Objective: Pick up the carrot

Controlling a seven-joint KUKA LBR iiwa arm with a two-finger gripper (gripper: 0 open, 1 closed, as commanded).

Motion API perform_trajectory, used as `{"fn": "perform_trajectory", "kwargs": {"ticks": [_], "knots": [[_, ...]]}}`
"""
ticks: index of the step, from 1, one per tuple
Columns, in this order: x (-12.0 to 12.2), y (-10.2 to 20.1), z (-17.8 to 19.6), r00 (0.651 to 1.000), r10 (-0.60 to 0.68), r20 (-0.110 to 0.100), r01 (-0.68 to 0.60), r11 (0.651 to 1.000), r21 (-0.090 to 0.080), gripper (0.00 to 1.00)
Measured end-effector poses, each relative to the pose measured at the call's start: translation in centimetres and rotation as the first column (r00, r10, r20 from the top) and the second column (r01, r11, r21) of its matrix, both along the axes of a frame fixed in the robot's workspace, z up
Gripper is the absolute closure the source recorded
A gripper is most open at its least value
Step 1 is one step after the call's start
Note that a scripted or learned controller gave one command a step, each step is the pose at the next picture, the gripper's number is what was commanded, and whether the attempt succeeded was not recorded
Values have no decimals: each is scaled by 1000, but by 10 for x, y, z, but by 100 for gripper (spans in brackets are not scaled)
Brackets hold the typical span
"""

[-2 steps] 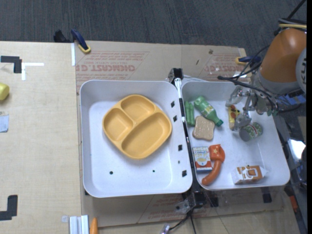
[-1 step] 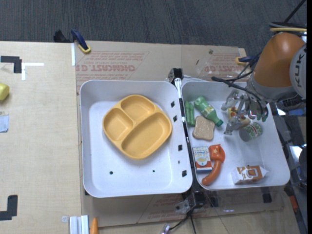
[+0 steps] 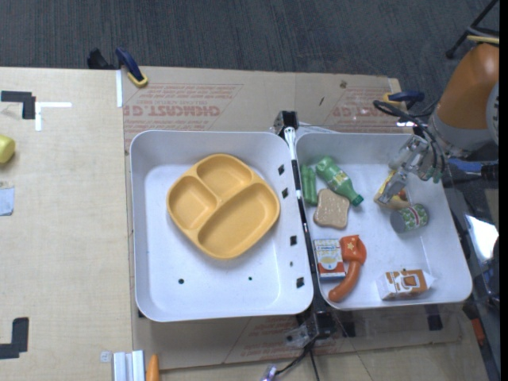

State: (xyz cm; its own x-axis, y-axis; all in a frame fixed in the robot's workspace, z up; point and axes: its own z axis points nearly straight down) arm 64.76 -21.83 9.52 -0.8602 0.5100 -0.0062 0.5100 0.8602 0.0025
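looking down on the bench, you see two white bins side by side. the left bin [image 3: 151, 213] holds a yellow divided plate [image 3: 223, 205] near its middle. the right bin [image 3: 444, 236] holds the clutter: a green bottle [image 3: 339, 180] lying tilted near the top left, a slice of toast [image 3: 332, 209] just below it, a small red and white carton [image 3: 328, 258] below that, a red sausage [image 3: 346, 282] curving beside the carton, a green can [image 3: 409, 217] on its side toward the right, and a small juice box [image 3: 405, 283] near the lower right corner. the gripper [image 3: 394, 189] sits low over the upper right part of this bin, just above the can. a slim orange and yellow piece, which appears to be the carrot [image 3: 389, 187], lies at the fingertips. you cannot tell from this view how the pincer stands, nor whether the carrot is gripped or merely beside it.
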Motion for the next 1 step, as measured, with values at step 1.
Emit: {"fn": "perform_trajectory", "kwargs": {"ticks": [1], "knots": [[3,1,13,1000,4,6,-4,1000,-1,100]]}}
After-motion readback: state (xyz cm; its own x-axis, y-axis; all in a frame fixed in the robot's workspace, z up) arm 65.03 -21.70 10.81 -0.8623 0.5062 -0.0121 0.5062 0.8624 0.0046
